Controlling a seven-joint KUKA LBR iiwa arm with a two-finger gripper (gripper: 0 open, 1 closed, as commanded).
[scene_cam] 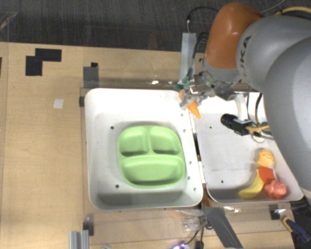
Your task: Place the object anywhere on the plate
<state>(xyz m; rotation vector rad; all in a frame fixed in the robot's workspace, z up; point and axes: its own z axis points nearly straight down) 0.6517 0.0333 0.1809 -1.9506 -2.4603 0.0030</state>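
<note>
A light green plate [151, 155] with three compartments lies in the middle of the left bin [101, 139]. My gripper [188, 98] hangs over the rim between the two bins, near their far edge. It is shut on a small orange object [195, 110], whose pointed end sticks out below the fingers toward the right bin. The object is up and to the right of the plate, apart from it.
The right bin [223, 160] holds a cluster at its near right corner: a yellow banana-shaped toy [251, 188], a pink-red toy [275, 189] and a yellow and orange piece [265, 160]. The arm's bulk covers that bin's right side.
</note>
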